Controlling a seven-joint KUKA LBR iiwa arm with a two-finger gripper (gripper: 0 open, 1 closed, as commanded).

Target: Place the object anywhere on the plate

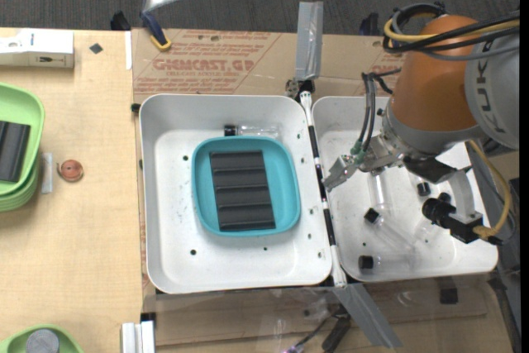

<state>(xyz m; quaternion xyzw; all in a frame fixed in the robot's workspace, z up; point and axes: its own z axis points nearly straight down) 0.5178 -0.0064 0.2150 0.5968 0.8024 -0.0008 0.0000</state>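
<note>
Two shallow white bins sit side by side on the counter (74, 260). The left bin (165, 260) holds a teal plate (203, 194) with a dark ribbed insert (241, 190) lying across its middle. A small clear object with a dark cap (248, 131) lies on the bin floor just beyond the far edge of the plate, touching nothing on the plate itself.

The right bin (471, 260) carries several small clear tubes with dark caps, one near the bin's near-left corner (366, 262) and another a little farther in (372, 216).

The grey arm with its orange band (434, 70) reaches in from the right and hangs over the right bin. Its gripper (343, 171) points toward the wall shared by the two bins, low over the right bin's left side. Whether the jaws are spread or pressed together cannot be told from this angle, and nothing can be seen between them.

At the far left of the counter a green tray (25, 107) sits partly cut off.
</note>
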